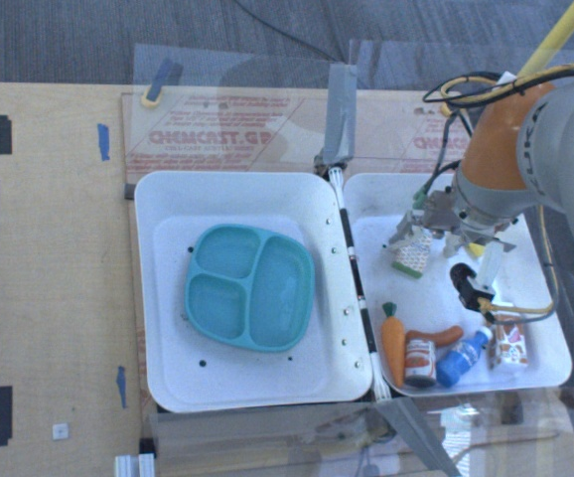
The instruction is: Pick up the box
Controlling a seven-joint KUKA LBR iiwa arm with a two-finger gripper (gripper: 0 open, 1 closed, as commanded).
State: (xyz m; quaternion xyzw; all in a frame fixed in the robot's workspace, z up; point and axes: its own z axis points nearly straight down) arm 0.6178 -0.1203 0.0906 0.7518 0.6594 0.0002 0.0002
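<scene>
one fixed cam mounted above the counter (pixel 49 266), looking down at a slant. both white bins fully in frame: left bin (pixel 158 207) near centre, right bin (pixel 366 192) toward the right. arm (pixel 525 157) enters from the right side. mid-range; a strip of grey floor (pixel 267 8) shows along the top.

We read faint red lettering, apparently "CHEMCAST GP", on the clear sheet (pixel 229 132) behind the left bin (pixel 158 207). Labels on the can (pixel 419 358) and small packets are too small to read.
</scene>
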